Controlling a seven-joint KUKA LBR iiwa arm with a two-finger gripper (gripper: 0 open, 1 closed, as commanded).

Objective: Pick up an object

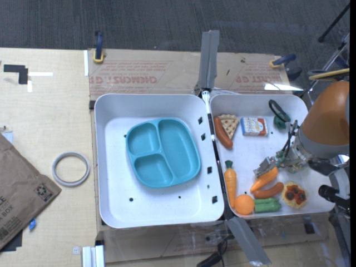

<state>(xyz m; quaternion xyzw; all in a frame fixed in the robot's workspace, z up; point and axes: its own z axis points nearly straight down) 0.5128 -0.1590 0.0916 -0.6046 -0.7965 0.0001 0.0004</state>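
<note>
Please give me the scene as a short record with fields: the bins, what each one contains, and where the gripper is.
left bin: holds a blue divided plate
right bin: holds toy food
food items: pizza slice, small box, hot dog, two carrots, orange, sausage, green vegetable, small tart
gripper: low in the right bin, at the upper carrot
grasp: cannot tell
outside bins: tape roll on the bench

Tape roll (70, 168), cardboard box (19, 196)
</note>
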